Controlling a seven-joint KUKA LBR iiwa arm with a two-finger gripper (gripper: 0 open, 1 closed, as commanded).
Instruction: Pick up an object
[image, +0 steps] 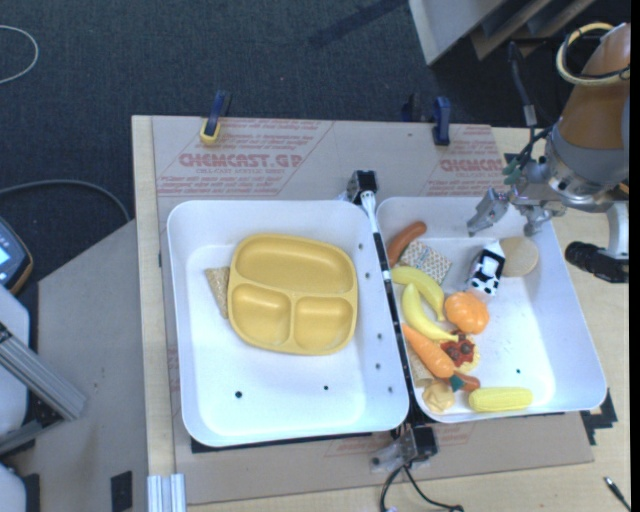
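I see my gripper (512, 212) poised over the far part of the right bin (560, 330), whether wide or narrow I cannot tell, just beyond the black-and-white toy (487, 271), with the banana (420, 298) and orange (467, 312) nearer.
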